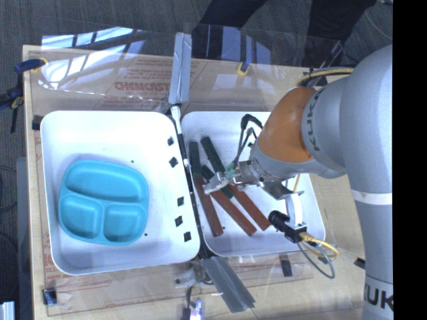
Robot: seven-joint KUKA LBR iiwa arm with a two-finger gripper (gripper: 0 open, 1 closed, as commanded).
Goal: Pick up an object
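Wooden bench (80,69), seemingly under clear sheeting, on dark floor (100,5).

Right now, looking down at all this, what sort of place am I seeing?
Most likely a robot test bench in a lab. A big grey arm reaches over two white bins fixed to a board. One holds a blue divided tray, the other brown and dark sticks.

I see several long flat sticks (223,199), some brown and some dark green, lying fanned and overlapping near the right bin's (313,235) left wall.
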